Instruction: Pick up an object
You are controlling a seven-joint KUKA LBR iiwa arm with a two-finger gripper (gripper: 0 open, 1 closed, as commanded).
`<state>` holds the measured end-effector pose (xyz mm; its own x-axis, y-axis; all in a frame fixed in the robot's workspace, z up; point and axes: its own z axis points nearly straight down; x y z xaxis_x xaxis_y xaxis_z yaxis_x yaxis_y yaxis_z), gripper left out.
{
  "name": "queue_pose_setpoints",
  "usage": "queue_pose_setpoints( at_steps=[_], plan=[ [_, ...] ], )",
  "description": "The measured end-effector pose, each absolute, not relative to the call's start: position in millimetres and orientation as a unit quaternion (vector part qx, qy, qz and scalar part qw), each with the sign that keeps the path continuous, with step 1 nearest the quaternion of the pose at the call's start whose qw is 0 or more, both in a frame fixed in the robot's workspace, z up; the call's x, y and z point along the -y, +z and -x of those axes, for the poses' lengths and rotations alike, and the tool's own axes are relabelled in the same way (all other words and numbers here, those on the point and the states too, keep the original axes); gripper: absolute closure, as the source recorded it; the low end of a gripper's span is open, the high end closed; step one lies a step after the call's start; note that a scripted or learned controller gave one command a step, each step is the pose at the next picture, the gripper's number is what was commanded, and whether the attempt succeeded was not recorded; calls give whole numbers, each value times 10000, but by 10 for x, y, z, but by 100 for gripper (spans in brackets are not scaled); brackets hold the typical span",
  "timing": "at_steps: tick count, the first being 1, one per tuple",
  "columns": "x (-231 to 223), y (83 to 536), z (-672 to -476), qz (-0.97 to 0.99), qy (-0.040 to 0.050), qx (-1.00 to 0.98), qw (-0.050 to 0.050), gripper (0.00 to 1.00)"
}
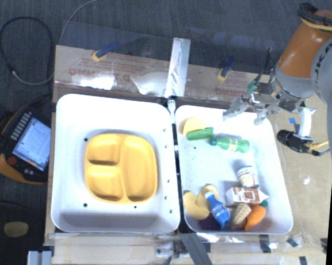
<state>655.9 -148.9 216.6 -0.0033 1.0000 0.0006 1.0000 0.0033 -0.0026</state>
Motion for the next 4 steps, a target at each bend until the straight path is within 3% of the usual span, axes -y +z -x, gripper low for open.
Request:
queue_pose_setpoints(
  at_steps=[1, 2, 3, 4],
  plan=[
    [1739, 2870, -6690, 7690, 19, 6392, -4, 0],
    [1364, 2981, -6591, 7393, 22, 6733, -11, 0],
    [1015, 2646, -5828, 7376, 19, 6752, 6, 0],
    [1012, 2724, -5836, 7373, 23, 6756, 14, 100]
  ],
)
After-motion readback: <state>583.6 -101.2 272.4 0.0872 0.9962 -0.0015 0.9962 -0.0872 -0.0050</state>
